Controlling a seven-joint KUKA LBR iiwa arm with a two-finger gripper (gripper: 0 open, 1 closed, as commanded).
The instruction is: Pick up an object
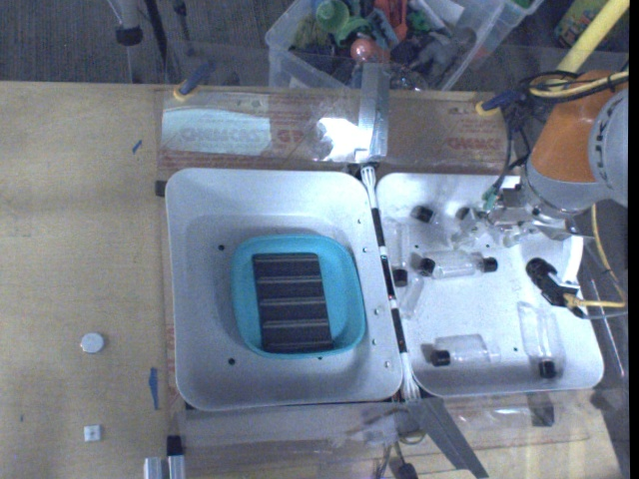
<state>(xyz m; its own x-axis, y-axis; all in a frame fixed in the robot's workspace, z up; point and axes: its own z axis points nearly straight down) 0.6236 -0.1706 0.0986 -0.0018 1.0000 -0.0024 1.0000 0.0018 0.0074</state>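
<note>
1. Nearest to the camera, at the front left, a small white square [92,432] is lying on the wooden bench [70,168]. A grey round disc [92,343] is lying behind it, apart from it.
2. Moving to the right, a strip of blue tape [153,387] is sticking to the bench just beside the front-left corner of the left bin [195,228].
3. This left bin is holding a teal tray [245,297] in its middle. A dark ribbed block [292,302] is lying flat inside the tray and is covering most of its floor.
4. Behind both bins a brown board [270,133] with shiny tape is lying across the bench. Further back a clear box [469,28] of coloured toys is standing.
5. The right bin [499,307] is holding the things to pick, clear tubes with black caps, all resting on its floor. The middle tube [454,264] is lying crosswise near the centre. The front tube [461,349] is lying near the front wall, and the side tube [534,329] is lying at the front right, pointing front to back.
6. A loose black cap [423,213] is sitting in the back-left part of this bin.
7. The grey arm with its orange band [564,138] is reaching in from the right. Its gripper [496,211] is hanging over the back part of the right bin, just behind the middle tube. It is too blurred, so I cannot tell whether it is released or clenched.
</note>
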